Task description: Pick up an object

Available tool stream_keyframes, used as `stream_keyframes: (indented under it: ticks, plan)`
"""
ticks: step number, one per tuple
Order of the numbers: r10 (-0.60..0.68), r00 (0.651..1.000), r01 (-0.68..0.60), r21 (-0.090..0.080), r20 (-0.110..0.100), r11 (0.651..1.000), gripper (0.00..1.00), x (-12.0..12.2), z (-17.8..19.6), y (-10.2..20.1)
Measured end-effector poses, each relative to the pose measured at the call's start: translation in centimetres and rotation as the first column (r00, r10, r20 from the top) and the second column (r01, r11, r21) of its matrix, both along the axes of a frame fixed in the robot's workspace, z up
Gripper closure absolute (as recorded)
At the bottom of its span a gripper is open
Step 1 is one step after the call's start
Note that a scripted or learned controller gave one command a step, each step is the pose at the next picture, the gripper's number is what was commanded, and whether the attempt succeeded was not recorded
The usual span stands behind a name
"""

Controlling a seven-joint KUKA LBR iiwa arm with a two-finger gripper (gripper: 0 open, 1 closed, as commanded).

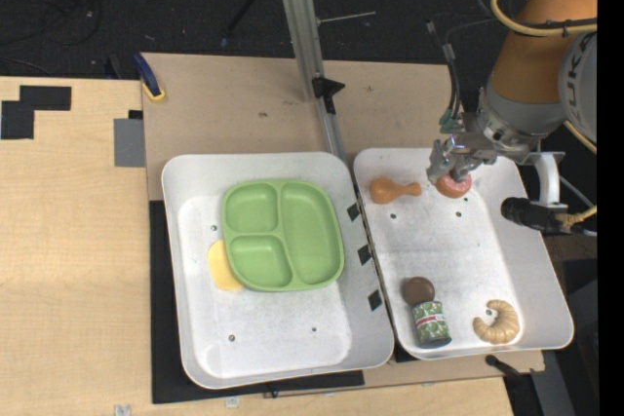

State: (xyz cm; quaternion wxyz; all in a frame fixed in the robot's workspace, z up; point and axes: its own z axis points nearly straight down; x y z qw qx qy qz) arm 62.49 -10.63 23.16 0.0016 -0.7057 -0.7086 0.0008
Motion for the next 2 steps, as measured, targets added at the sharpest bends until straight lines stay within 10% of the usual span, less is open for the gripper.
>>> stream_keyframes:
  ticks: [2]
  plan:
    - [-0.001,1.0,0.001,0.0,-0.003,1.0,1.0,-4.3,-1.2,9.4]
